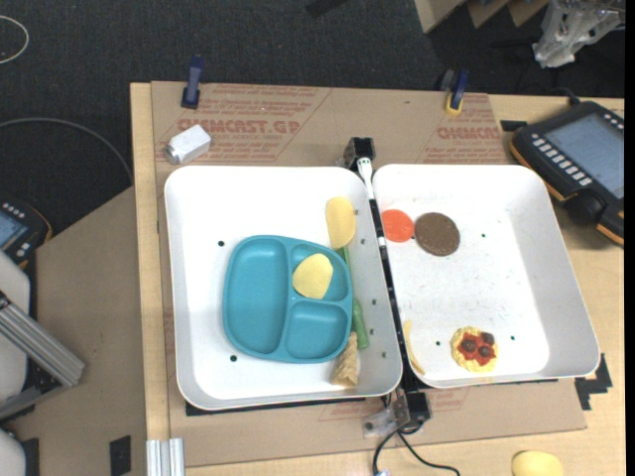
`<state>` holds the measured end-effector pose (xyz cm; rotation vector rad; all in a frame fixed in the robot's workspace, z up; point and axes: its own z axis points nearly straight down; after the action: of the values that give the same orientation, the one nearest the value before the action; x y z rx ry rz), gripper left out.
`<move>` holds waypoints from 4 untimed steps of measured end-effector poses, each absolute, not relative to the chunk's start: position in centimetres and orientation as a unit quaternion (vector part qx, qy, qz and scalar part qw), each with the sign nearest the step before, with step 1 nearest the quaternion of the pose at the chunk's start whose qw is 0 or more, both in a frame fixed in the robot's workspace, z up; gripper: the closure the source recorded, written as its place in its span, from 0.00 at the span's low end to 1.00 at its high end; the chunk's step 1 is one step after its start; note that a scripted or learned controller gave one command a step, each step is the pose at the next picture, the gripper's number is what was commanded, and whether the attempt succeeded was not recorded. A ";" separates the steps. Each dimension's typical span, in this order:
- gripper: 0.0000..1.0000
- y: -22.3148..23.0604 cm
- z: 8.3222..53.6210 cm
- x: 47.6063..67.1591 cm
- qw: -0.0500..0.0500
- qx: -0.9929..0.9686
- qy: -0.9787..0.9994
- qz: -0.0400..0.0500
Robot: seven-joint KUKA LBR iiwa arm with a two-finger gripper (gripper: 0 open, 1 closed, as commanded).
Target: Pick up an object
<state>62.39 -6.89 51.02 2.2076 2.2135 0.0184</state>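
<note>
Position of my pincer (pixel 568 30): it shows as a pale metal shape at the upper right corner of the camera view, beyond the far edge of the bench and well apart from both bins. I cannot tell its state of opening, nor whether it holds anything.

Left shallow white plastic bin (pixel 189 266): it contains a teal plastic divided plate (pixel 260 300) lying flat. A rounded yellow piece (pixel 314 276) rests in the plate's upper right compartment. A yellow oblong piece (pixel 340 222) lies at the plate's far right rim. A thin green stick (pixel 358 317) runs along the plate's right side, between the plate and the bin wall. A tan crumbly piece (pixel 346 367) lies at the plate's near right corner.

Right shallow white plastic bin (pixel 536 266): a flat orange disc (pixel 398 226) and a flat brown disc (pixel 437 234) lie just beside each other near the far left corner. A small round toy pizza (pixel 475 349) lies near the front wall. A pale yellow strip (pixel 409 346) lies against the left wall.

Both bins sit on a brown cardboard sheet (pixel 298 127), which also bears a small white block (pixel 189 144). A black handheld control tablet (pixel 583 162) lies at the right of the bench.
</note>
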 end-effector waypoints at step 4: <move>1.00 -4.5 35.4 55.3 -0.008 0.708 0.706 -0.007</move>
<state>55.33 -4.45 35.38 2.2349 2.2308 -0.0209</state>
